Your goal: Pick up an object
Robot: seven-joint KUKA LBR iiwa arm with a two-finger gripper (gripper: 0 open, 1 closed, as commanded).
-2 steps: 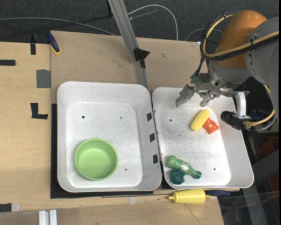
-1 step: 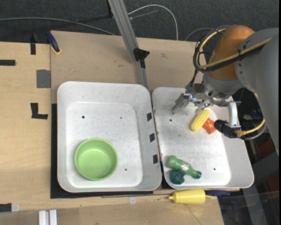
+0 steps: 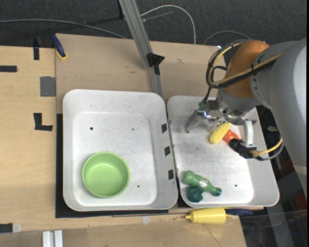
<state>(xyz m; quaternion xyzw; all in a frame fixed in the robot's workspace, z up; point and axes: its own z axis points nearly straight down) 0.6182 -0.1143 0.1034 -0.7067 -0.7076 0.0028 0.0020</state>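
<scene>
On the left, the wide shallow white plastic bin (image 3: 113,103) holds a round lime-green plastic bowl (image 3: 105,174), sitting upright in its near left corner. A slanted grey metal pole (image 3: 139,30) crosses the wooden bench (image 3: 20,112) behind that bin and comes down near the seam between the two bins.

In the smaller white bin on the right (image 3: 216,163), a green plastic bottle-shaped toy (image 3: 200,184) lies on its side near the front edge. Just outside that front rim, a yellow plastic bottle (image 3: 208,216) lies flat on the bench.

Farther back in the right bin, a small yellow and orange toy like a corn cob (image 3: 220,134) lies on the floor of the bin. The two-finger gripper (image 3: 194,121) hangs over the bin's back left part, its dark fingers spread apart with nothing between them, just left of the yellow toy. The grey arm with its orange band (image 3: 247,66) reaches in from the right.
</scene>
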